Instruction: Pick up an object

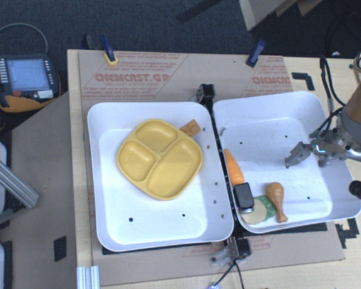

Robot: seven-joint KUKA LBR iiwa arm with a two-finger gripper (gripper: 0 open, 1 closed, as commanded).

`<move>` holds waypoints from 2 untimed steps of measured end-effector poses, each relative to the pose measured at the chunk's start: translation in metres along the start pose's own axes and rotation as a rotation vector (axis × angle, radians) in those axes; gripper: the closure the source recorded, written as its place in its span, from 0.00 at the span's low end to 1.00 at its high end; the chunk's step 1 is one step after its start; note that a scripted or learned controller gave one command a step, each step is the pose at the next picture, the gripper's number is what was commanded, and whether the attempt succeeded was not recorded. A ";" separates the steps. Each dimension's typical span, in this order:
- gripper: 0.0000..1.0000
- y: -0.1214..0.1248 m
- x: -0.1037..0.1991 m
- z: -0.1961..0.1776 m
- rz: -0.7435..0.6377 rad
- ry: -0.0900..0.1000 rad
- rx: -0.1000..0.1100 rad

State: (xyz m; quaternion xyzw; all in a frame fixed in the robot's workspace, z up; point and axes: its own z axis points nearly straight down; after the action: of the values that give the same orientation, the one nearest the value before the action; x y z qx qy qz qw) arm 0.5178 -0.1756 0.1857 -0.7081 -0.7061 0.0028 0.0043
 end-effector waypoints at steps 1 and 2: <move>0.00 0.003 0.000 -0.005 -0.003 -0.002 -0.010; 0.00 0.006 0.000 0.055 -0.002 -0.001 -0.008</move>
State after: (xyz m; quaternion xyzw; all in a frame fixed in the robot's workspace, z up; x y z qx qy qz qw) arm 0.5237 -0.1752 0.1305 -0.7073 -0.7069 0.0006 0.0013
